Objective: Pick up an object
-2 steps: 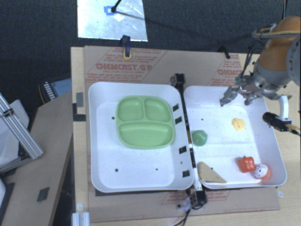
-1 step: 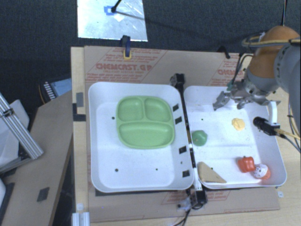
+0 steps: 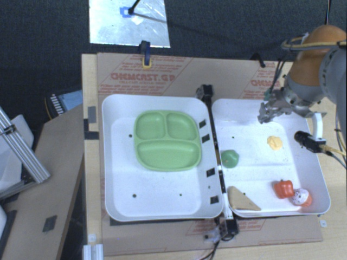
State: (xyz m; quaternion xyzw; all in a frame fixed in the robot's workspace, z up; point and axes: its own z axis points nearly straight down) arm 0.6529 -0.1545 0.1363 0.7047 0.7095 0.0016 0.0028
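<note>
In the right bin (image 3: 246, 110) lie a yellow lump (image 3: 275, 142), a green round piece (image 3: 230, 158), a tan wedge (image 3: 242, 199), and a red-orange piece (image 3: 283, 188) touching a white-and-red piece (image 3: 300, 197) in the near right corner. My gripper (image 3: 267, 114) hangs over the far part of the right bin, up and left of the yellow lump and apart from it. Nothing shows between its fingers.
The left bin (image 3: 116, 199) bears a green divided plate (image 3: 166, 140). A black clip divider (image 3: 212, 145) runs between the bins. A silver sheet (image 3: 128, 15) lies beyond the bench, and a metal rail (image 3: 19, 150) stands at the left.
</note>
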